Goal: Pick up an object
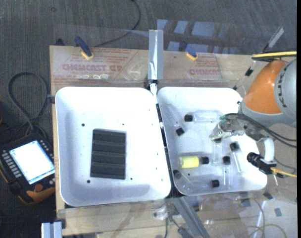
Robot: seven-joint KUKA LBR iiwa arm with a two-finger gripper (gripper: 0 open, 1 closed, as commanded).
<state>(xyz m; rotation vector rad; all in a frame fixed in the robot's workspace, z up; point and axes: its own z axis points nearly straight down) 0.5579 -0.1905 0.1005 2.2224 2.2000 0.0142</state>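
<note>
Scattered low in the right bin (pixel 249 185): small clear vials with black caps (pixel 214 183), loose and flat, likely dumped for picking. Further up, a yellow tube (pixel 189 161), well clear of walls, with easy room around. Beyond, hand (pixel 224 129) over a clear vial (pixel 202 117); cannot tell its state. Left bin (pixel 66 113): a black ribbed block (pixel 109 153), mid-floor. Farthest, blue clamps (pixel 83 47) on the surface's edge.
</note>
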